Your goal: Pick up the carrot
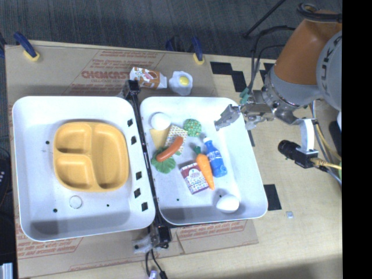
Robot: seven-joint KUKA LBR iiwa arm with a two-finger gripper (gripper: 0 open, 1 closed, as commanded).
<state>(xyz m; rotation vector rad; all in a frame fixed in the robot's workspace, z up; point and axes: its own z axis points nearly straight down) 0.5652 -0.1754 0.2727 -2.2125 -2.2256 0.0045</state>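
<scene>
Carrot (pixel 204 170) lies in the right bin (pixel 247 150), a little past centre toward 4 o'clock, orange body running roughly 11 to 5 with the green top at the 11 o'clock end. It is hemmed in: blue bottle (pixel 214 158) touching or just beside it at 2 o'clock, small red carton (pixel 195 177) just beside at 8 o'clock. White egg (pixel 227 203) sits near the tip at 5 o'clock. That crowding looks like loose scatter, so a straight-down grasp has little free room either side

Further toward 10 o'clock in the same bin: sausage (pixel 170 148) resting across a lettuce leaf (pixel 165 164), a yellow wedge (pixel 160 136), another white egg (pixel 158 120), and a green broccoli-like piece (pixel 192 127)

Left bin (pixel 23 156) carries a yellow divided plate (pixel 91 154). Outside the bins at 12 o'clock: a small brown carton (pixel 145 77) and a yellow-and-white piece (pixel 181 82)

Gripper (pixel 225 117) hangs over the right bin's 1 o'clock corner, apart from the carrot, nothing between its fingers. Cannot tell whether the fingers are spread or together; the view is too small and dark there

Judgement: approach stage, grasp not yet made. Closing across the carrot's narrow width would probably mean fingers landing in the slim gaps beside bottle and carton; a nudged bottle is the likely spoiler
</scene>
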